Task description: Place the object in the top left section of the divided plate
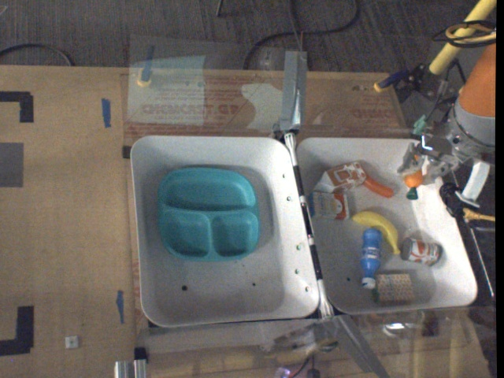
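So the arm's gripper is hanging over the right bin, up near its far-right corner, and there's a small orange thing right at the fingertips. It sits between the fingers as far as I can make out, so I'd call it gripped, though it's tiny and a bit blurry, so I can't say what it is exactly. Could be a little toy fruit or veg.

Using the teal divided plate as the landmark: it's sitting in the left bin, and the gripper and its orange object are well off to the right of it, across the seam between the bins. The plate has one long section along its far edge and two smaller ones nearer the camera.

Also right of the plate, in the other bin: a small carton, a carrot, a banana, a blue bottle, a red and white can and a brownish block.

My read is that we're at the carry stage: pick looks done, drop-off not yet. The next move needs a lift clear of the bin walls, a long haul leftward over the seam, then lining up above the plate's top left section before letting go.
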Controlling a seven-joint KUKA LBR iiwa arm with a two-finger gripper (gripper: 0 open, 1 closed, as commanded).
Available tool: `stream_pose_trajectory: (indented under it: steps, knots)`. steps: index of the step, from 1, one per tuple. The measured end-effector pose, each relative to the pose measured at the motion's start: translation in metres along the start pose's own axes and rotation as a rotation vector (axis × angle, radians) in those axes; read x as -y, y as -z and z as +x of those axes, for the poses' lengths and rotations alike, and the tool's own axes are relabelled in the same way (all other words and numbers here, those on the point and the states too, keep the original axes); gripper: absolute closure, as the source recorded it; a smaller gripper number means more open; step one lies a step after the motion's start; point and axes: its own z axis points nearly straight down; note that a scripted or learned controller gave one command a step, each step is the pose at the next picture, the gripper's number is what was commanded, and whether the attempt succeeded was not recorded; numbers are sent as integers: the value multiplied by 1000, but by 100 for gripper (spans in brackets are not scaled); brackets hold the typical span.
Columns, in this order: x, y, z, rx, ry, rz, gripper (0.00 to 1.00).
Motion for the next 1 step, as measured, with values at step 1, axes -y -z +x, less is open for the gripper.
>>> stream_pose_trajectory:
  steps: [1]
  knots:
    - [45,0,69,-3,306,1,100]
